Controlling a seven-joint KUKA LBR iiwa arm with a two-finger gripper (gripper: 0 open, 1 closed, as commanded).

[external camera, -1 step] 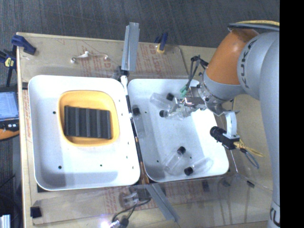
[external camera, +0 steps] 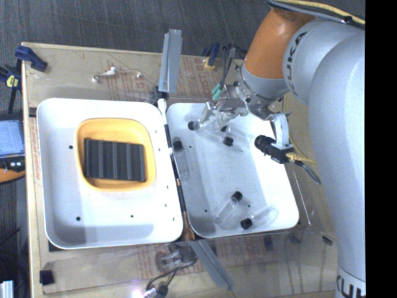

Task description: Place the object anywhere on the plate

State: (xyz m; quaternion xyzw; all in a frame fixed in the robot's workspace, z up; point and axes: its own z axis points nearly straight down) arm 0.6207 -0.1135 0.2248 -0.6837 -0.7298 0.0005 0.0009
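The gripper (external camera: 208, 121) hangs over the right bin (external camera: 205, 222) at its 11 o'clock corner; whether its jaws are apart cannot be told. Two clear vials with black caps (external camera: 239, 210) lie at the bin's 5 o'clock. The yellow plate (external camera: 115, 127) with a dark ridged centre sits in the left bin (external camera: 62, 216).

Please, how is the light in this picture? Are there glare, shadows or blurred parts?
Camera view: even light from above; the white right bin looks washed out, so the clear vials are faint; soft shadow along the left bin's lower wall; the nearby arm looks slightly soft.
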